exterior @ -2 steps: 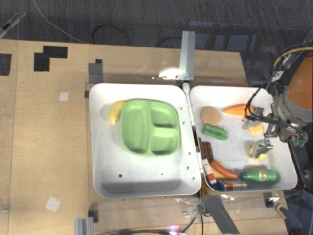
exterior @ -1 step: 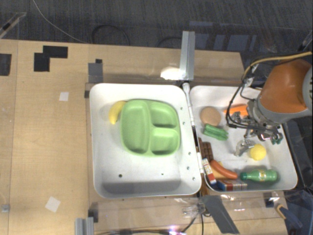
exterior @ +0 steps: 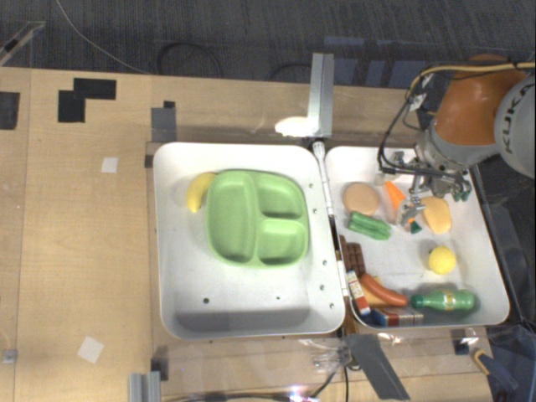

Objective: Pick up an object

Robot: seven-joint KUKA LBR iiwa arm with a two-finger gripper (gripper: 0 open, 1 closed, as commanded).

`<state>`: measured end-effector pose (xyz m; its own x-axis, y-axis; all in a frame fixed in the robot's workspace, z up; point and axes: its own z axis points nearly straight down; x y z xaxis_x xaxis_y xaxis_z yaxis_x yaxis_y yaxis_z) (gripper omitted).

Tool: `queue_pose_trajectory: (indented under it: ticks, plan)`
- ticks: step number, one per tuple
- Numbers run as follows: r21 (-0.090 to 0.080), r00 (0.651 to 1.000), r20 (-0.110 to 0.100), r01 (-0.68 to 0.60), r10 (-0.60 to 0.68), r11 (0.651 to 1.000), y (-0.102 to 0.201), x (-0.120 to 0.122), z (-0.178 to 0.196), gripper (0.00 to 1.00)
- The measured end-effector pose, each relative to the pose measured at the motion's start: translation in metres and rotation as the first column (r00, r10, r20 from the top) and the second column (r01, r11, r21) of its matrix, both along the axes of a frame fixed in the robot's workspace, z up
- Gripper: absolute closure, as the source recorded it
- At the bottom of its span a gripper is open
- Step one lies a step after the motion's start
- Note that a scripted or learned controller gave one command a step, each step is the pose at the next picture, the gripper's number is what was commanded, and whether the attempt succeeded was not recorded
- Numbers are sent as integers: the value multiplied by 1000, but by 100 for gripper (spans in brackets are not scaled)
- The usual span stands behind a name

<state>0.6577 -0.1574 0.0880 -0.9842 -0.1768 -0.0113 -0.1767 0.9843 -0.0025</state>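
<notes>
Bench [exterior: 75,224] of pale wood is carrying two shallow white plastic bins side by side, and the grey arm with the orange band [exterior: 473,111] is reaching in from the right over the right bin [exterior: 494,249]. Its two-finger gripper [exterior: 412,214] is hanging low in the upper part of this bin, between a small orange carrot-like piece [exterior: 393,196] on its left and a yellow-orange wedge-shaped piece [exterior: 437,215] on its right; whether it is released or clenched I cannot tell, because the tips are too small and dark to read, and nothing is clearly sitting between them. Near it, a round tan bun-like object [exterior: 362,198] is lying beside a green cucumber-like piece [exterior: 369,226]. Lower in the same bin, a yellow lemon [exterior: 441,260] is resting apart from the others, and along the bottom a green bottle [exterior: 442,301], a red sausage-like object [exterior: 383,291] and a brown chocolate bar [exterior: 353,258] are lying. The left bin [exterior: 180,300] is holding a light green divided plastic tray [exterior: 255,218], and a yellow banana [exterior: 198,193] is touching the tray's left edge
</notes>
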Motion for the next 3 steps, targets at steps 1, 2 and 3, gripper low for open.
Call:
queue_pose_trajectory:
  ticks: [1,2,3]
  plan:
    - [-2,1000,15,-4,4,1000,1,4,16,100]
    - [-2,1000,14,-5,5,1000,1,4,15,0]
    - [1,993,1,114,-114,993,-4,-3,1,0]
